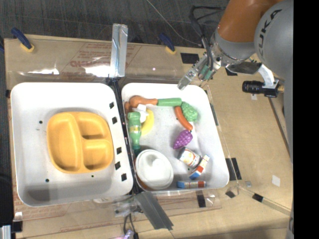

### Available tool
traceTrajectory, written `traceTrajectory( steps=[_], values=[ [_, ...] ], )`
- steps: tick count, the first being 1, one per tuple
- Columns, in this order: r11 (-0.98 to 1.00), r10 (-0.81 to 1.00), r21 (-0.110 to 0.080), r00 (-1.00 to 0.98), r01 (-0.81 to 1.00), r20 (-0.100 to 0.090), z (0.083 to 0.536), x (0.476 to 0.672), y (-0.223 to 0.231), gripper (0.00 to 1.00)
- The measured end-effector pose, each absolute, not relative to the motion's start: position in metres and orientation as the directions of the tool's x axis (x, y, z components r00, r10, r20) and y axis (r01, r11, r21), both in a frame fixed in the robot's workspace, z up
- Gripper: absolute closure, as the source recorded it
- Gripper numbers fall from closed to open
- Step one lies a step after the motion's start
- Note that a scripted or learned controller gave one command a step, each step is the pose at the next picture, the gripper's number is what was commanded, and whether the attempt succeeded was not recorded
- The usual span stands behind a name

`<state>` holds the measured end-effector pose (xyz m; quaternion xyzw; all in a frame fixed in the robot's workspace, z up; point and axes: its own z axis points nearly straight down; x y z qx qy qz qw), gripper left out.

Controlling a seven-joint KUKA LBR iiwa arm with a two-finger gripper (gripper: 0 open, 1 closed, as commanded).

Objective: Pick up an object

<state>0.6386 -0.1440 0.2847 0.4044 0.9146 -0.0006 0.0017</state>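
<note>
**Right bin stock, pincer above rim**

Camera view: metal two-finger pincer (185, 81) hangs empty over right white bin's (215, 133) far rim; finger gap cannot be told. Purple plastic grape bunch (182, 139) lies mid-bin. Grey arm (279, 24) lettered "KUKA".

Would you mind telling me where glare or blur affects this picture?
In the camera view, glare whitens the clear sheet behind the left bin and the foil strip; the pincer looks slightly soft; the toys in the right bin are evenly lit.

A tray (79, 141) lies in the left bin (25, 98); toys apparently fill the right bin (212, 128).
</note>
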Motion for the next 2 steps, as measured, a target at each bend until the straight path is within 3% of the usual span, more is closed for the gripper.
traceTrajectory(
  steps=[1,2],
  values=[
    [0.432,0.902,0.000,-0.432,0.902,-0.002,0.298,0.633,-0.152,1.00],
    [0.144,0.990,0.001,-0.144,0.990,-0.002,0.305,0.657,-0.160,1.00]
  ],
)
